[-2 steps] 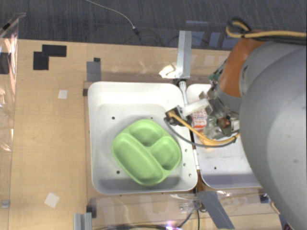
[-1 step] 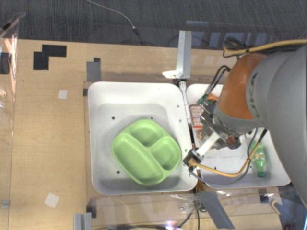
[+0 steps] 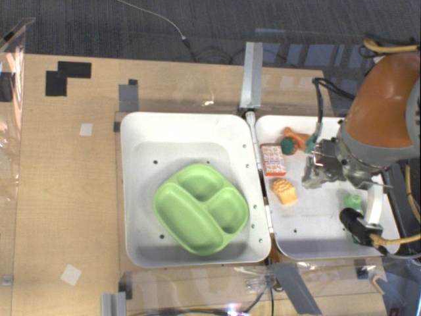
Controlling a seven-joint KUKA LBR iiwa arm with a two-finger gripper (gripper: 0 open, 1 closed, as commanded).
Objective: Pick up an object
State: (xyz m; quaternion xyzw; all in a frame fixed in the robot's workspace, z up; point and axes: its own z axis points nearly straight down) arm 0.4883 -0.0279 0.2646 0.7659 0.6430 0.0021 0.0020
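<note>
**Ana:** While the gripper (image 3: 318, 170) hangs over the right bin (image 3: 329, 232), which piece should it go for?

**Ben:** I would take the yellow-orange block (image 3: 284, 191). It lies near the bin's left wall, just below the red-and-white packet (image 3: 272, 160), and it sits a little apart from its neighbours, so the tool has room on both sides.

**Ana:** Is the tool released or clenched right now?

**Ben:** I cannot tell. The metal head is a bright tangle from this high slant, and the wrist covers part of it. Nothing seems to be carried, but I would not swear to it.

**Ana:** What about the carrot-like orange piece (image 3: 293, 139) up by the far wall?

**Ben:** It touches or nearly touches a green piece (image 3: 289, 148), so a grasp there risks catching two things or pushing one aside. Another small green object (image 3: 354, 201) lies under the arm's side, half hidden, which is a poor choice too.

**Ana:** So how should the approach go?

**Ben:** Move left until the tool is centred over the block, turn the wrist so the grasp closes across its narrower side, then descend straight. Keep clear of the packet and the bin wall. The green divided tray (image 3: 200, 207) in the left bin (image 3: 141, 143) is well apart and plays no part here.
</note>
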